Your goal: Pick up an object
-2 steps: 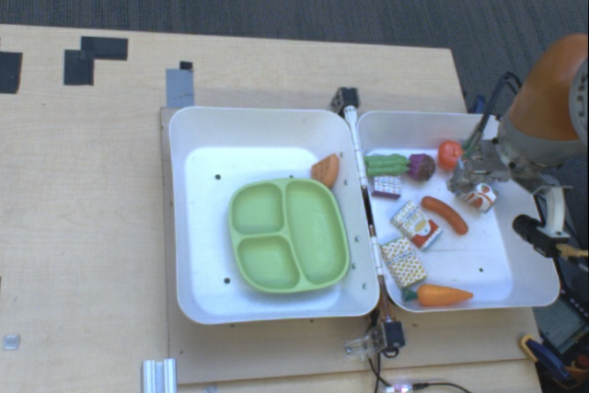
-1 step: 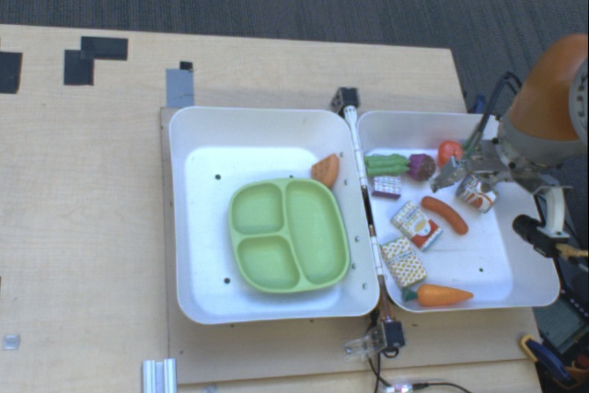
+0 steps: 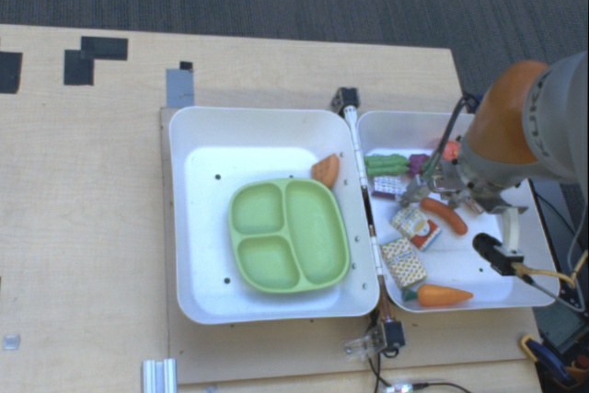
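My gripper (image 3: 431,191) hangs low over the back half of the right bin (image 3: 488,285), the grey arm with its orange band reaching in from the right. Just below it lie a red-orange sausage (image 3: 445,215) and a small red-and-white box (image 3: 414,226). Behind it sit a green vegetable (image 3: 386,164), a purple piece (image 3: 419,166) and a flat white packet (image 3: 388,187). A patterned box (image 3: 403,263) and an orange carrot (image 3: 444,294) rest near the front wall. Nothing can be seen held in the gripper.
The left bin (image 3: 198,198) holds a green three-part plate (image 3: 289,235) and a small orange piece (image 3: 325,168) by its back right corner. The wall between the bins runs close to the left of the packet.
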Robot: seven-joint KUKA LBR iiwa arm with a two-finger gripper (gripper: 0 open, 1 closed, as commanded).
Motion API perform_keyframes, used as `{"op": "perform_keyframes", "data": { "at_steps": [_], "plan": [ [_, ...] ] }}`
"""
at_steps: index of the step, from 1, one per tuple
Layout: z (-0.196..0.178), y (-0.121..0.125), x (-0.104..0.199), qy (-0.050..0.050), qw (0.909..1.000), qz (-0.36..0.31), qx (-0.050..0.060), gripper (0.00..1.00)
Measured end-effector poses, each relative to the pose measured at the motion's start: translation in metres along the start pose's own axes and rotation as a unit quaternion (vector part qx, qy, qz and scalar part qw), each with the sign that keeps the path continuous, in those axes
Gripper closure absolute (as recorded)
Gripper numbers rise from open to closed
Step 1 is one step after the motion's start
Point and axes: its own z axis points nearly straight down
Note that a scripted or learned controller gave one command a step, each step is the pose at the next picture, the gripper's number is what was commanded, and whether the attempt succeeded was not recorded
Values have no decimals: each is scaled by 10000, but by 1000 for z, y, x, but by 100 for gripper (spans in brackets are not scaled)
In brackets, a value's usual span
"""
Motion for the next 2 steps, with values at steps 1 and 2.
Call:
{"op": "perform_keyframes", "data": {
  "at_steps": [1,2],
  "plan": [
    [-11,2,2,21,10000,-12,-22,100],
    [-96,-47,70,24,10000,-10,63,100]
  ]
}}
